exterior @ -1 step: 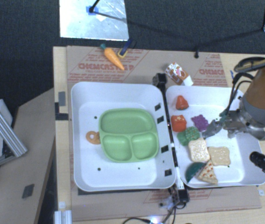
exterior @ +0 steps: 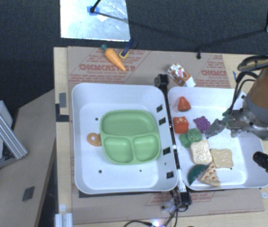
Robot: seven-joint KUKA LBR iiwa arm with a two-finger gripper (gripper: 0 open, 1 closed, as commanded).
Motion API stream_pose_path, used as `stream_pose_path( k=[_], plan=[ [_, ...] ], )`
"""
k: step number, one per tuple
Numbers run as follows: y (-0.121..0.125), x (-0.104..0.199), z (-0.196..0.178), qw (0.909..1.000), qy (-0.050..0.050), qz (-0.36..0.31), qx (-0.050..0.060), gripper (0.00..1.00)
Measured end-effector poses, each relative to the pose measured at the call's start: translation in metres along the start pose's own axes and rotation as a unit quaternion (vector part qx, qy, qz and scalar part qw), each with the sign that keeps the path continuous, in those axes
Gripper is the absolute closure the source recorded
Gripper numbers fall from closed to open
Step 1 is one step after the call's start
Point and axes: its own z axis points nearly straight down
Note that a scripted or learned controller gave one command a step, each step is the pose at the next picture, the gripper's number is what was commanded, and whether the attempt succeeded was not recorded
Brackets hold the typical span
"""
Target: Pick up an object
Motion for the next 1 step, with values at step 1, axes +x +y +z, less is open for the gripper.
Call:
stream_pose_path(
  k=[1],
  plan=[
    [0.0035, 0.0093, 0.0486, 1.0000, 0.001, 0.001, 0.002, 0.00]
  ],
)
